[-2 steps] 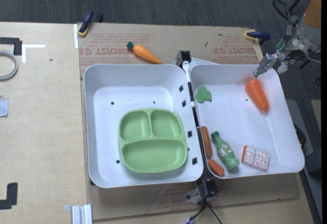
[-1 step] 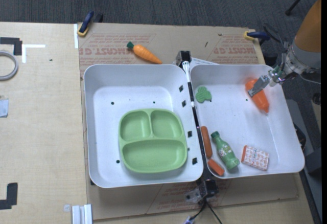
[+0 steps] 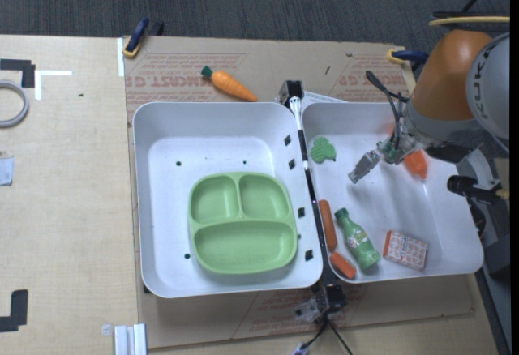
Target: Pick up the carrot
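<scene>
The orange carrot with its green top [image 3: 229,83] lies on the brown cardboard [image 3: 178,74] behind the left white bin [image 3: 154,183] — outside both bins. The grey arm's two-finger gripper [image 3: 365,167] hangs over the right white bin [image 3: 446,256], well away from it; I cannot tell how it is set. A green divided plate [image 3: 242,222] sits in the left bin, a green bottle [image 3: 358,240] in the right.
</scene>
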Controlling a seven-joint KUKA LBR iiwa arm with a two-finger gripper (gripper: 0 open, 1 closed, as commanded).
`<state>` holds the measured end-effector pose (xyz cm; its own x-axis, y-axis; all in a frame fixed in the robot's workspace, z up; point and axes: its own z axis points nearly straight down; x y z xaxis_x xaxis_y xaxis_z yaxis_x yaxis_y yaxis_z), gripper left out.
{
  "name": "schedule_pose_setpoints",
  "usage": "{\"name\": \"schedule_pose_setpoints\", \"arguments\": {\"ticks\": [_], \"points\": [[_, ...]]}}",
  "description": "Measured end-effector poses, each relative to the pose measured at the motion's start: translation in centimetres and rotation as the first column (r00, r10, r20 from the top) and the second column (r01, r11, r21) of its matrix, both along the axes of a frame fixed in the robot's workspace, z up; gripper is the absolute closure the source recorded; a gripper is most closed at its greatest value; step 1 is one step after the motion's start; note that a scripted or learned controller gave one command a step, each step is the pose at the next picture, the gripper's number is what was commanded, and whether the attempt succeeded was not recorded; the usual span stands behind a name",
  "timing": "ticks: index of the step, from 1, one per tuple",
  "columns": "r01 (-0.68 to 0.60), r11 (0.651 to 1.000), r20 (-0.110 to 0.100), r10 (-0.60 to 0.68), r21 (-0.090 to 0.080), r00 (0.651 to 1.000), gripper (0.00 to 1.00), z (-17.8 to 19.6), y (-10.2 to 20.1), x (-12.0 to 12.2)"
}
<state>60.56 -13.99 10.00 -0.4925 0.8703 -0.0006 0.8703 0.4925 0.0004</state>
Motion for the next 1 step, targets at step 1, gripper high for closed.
{"name": "schedule_pose_setpoints", "arguments": {"ticks": [1], "points": [[0.003,1.000,0.002,-0.003,-0.001,1.000,1.00,1.00,-0.06,0.05]]}}
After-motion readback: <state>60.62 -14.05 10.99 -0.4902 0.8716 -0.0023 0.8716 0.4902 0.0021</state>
